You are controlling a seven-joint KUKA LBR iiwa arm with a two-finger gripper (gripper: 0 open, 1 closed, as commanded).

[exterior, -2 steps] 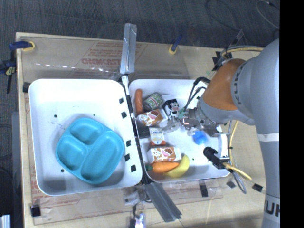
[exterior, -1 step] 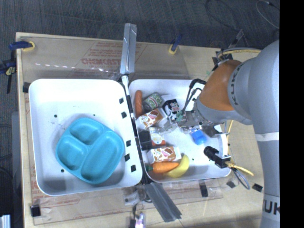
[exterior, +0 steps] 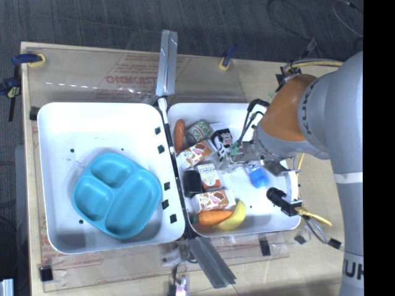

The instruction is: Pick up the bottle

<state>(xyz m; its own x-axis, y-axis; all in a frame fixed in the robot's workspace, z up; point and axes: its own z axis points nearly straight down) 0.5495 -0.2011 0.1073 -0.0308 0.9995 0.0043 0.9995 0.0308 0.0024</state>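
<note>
1. Clearly, in the camera view, the pick is not yet done: the bottle [exterior: 257, 177], a small blue thing, lies on the floor of the right bin [exterior: 279, 224], not lifted.
2. The gripper [exterior: 236, 155] sits just up and to the left of the bottle; how wide it stands I cannot tell, nor whether it grasps anything.
3. Partly hidden by the wrist, the bottle's long axis seems to slant away from the gripper; which end is the cap is unclear.

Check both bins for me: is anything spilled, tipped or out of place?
No spill shows. The right bin is crowded: carrot, banana, cartons and a can lie jumbled together. The blue bottle lies beside the gripper. The blue divided tray sits skewed in the left bin.
</note>
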